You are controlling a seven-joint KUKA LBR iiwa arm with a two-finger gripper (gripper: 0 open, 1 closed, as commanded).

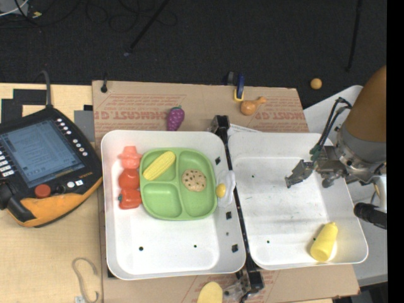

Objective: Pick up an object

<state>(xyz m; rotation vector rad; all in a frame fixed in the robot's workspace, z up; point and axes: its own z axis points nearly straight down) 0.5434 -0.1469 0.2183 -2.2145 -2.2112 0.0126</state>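
My gripper (311, 180) hangs over the right bin (278, 257), in its upper right part, with the grey arm and orange band reaching in from the right. It is open and nothing lies between its two dark fingers (295, 178). A yellow object (324, 242) lies in the bin's near right corner, well below the gripper. The left bin (164, 257) holds a green divided plate (165, 204) with a corn cob (158, 165) and a cookie (194, 180). A red figure (129, 180) lies left of the plate, and a small yellow piece (221, 190) sits at its right edge.
A teach pendant (44, 163) sits on the bench at far left. Purple grapes (175, 117) and an orange pear-shaped toy (251, 105) lie on the cardboard behind the bins. Another yellow item (210, 292) lies at the front edge. A small orange ball (315, 83) rests at the back right.
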